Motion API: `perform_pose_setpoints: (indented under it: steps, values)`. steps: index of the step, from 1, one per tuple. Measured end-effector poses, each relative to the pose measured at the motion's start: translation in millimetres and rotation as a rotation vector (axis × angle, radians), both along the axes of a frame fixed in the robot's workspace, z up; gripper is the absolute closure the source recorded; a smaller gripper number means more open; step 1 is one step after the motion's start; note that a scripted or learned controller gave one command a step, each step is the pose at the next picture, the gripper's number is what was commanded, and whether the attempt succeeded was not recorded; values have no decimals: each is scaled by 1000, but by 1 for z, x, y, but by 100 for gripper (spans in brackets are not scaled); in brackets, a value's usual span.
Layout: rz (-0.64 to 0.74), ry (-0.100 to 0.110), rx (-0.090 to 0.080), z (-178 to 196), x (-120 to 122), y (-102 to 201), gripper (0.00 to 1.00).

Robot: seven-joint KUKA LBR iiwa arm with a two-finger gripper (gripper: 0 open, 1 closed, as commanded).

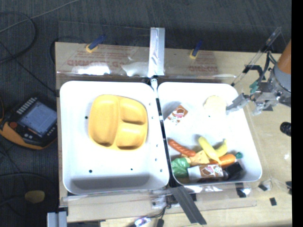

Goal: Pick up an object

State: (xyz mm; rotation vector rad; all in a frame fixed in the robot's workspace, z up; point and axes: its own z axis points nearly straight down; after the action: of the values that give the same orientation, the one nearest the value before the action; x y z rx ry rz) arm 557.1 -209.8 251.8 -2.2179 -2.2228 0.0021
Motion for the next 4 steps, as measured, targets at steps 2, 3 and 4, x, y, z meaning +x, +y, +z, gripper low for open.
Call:
perform_pose_setpoints:
  steps: [2, 3, 4]
  values:
    - [113, 2, 2, -144, 17, 106, 0]
    - [353, -9, -2, -161, 45, 78, 0]
    - [144, 52, -2, -164, 100, 88, 0]
